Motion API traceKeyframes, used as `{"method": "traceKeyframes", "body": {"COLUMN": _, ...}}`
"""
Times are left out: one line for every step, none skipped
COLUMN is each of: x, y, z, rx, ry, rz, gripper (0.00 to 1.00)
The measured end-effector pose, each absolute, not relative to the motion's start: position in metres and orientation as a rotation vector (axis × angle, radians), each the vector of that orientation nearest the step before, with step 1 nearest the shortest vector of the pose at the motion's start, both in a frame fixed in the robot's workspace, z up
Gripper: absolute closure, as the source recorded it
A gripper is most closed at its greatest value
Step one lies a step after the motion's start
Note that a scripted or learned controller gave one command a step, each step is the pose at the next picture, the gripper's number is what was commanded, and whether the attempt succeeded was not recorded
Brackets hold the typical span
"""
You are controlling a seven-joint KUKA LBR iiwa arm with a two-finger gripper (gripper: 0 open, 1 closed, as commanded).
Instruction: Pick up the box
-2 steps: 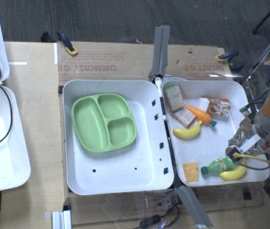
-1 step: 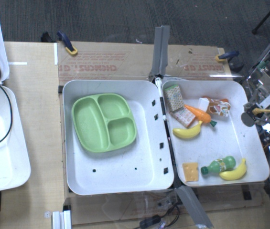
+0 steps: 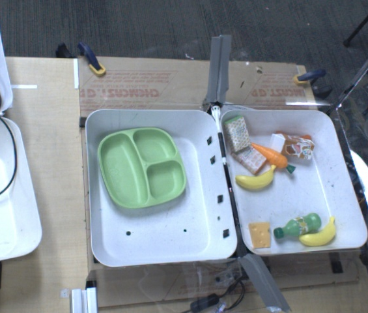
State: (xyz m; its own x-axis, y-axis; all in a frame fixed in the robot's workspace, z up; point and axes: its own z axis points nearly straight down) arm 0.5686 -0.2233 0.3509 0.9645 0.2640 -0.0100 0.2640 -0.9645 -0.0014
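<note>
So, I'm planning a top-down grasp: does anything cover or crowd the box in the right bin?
Nothing lies on the box; its top is bare. It sits close beside the bin wall, and a brown packet and the carrot crowd its near end, seemingly touching.

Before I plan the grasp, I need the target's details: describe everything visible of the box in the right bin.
The box is small, flat and looks like cardboard, with a green-and-white patterned face. It lies tilted in the right bin's far left corner, close to the wall. Its near end seems to rest against a brownish snack beside the carrot. Print details are too small to read.
</note>
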Motion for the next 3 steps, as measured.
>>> {"method": "traceKeyframes", "body": {"x": 0.553, "y": -0.147, "z": 0.307, "rx": -3.124, "ry": -0.321, "rz": 0.020, "gripper": 1.00}}
{"method": "traceKeyframes", "body": {"x": 0.601, "y": -0.153, "z": 0.419, "rx": -3.126, "ry": -0.321, "rz": 0.015, "gripper": 1.00}}
{"method": "traceKeyframes", "body": {"x": 0.609, "y": -0.109, "z": 0.407, "rx": -3.070, "ry": -0.666, "rz": 0.019, "gripper": 1.00}}
